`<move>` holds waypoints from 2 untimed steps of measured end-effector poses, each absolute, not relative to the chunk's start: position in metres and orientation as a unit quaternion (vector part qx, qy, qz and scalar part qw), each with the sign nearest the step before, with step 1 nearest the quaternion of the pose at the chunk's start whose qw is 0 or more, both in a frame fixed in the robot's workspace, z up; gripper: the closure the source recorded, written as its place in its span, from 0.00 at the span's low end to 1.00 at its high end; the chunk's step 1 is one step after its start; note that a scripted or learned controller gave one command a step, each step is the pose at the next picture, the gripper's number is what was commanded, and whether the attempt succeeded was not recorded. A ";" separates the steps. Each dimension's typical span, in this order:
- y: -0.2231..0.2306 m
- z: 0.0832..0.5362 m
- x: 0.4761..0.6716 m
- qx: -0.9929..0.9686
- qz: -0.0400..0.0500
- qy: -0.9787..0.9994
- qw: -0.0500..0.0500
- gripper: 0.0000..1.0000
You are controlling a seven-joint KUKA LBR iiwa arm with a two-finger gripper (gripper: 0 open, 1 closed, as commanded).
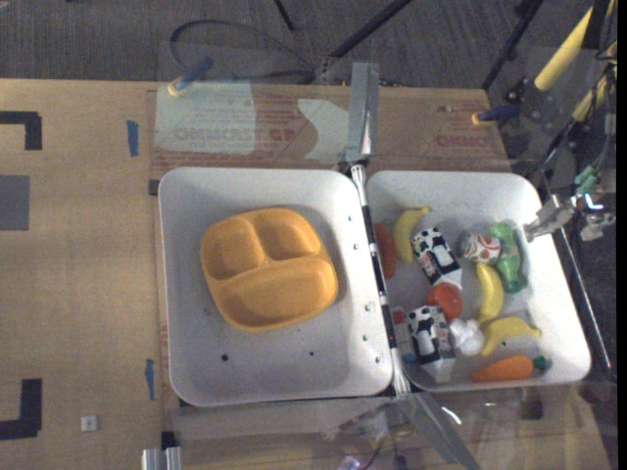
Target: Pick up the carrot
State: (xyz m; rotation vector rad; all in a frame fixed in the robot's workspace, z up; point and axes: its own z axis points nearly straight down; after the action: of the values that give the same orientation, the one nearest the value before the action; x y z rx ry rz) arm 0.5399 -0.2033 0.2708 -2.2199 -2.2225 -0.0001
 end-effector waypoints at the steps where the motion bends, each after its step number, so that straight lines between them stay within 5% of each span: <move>1: -0.150 0.201 0.573 -0.628 0.000 -0.778 0.000 0.00; 2: -0.122 0.100 0.632 -0.655 -0.001 -0.756 -0.002 0.00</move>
State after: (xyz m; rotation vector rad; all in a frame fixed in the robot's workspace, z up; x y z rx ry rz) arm 0.6317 -0.1222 0.1000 -2.0587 -2.3777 -0.0030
